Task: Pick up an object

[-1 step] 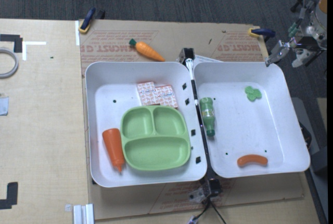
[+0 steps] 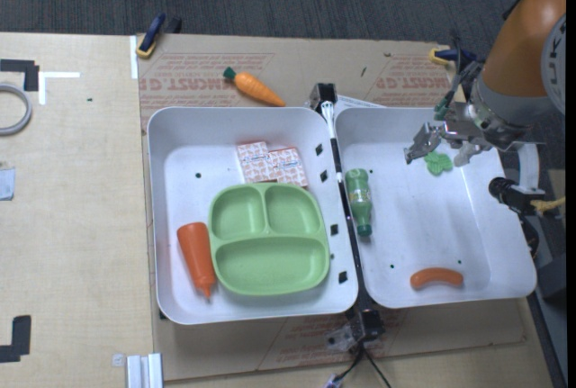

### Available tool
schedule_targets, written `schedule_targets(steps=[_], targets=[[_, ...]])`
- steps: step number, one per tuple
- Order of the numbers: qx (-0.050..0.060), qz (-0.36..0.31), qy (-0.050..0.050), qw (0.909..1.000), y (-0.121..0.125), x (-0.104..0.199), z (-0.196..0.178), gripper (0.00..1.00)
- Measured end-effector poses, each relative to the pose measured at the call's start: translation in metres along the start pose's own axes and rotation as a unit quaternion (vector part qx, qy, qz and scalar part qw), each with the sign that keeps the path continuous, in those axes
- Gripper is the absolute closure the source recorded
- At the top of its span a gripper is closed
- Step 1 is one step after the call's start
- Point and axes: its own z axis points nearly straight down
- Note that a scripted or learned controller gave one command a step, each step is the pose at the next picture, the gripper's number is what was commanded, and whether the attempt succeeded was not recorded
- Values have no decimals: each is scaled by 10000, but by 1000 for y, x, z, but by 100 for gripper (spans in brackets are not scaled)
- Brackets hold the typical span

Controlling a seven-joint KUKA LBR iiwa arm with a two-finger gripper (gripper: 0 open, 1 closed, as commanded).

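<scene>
My gripper (image 2: 444, 150) hangs over the upper right part of the right bin (image 2: 504, 278), its two fingers spread apart and open. A small green lumpy item (image 2: 438, 165) lies on the bin floor just beneath and between the fingertips, with neither finger closed on it. A green bottle (image 2: 359, 202) lies along the right bin's left wall. An orange sausage (image 2: 436, 278) rests near that bin's front edge.
The left bin (image 2: 166, 197) holds a green divided plate (image 2: 268, 239), an orange carrot-shaped toy (image 2: 196, 258) and a red-and-white packet (image 2: 268, 163). A toy carrot (image 2: 255, 87) lies on the cardboard behind the bins. A blue clamp (image 2: 151, 35) sits at the cardboard's far left corner.
</scene>
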Motion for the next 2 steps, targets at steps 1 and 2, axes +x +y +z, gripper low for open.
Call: schedule_targets(steps=[1,2], targets=[[-8,779,-3,9970,55,-56,90,0],[-10,763,-9,9971,56,-56,80,100]])
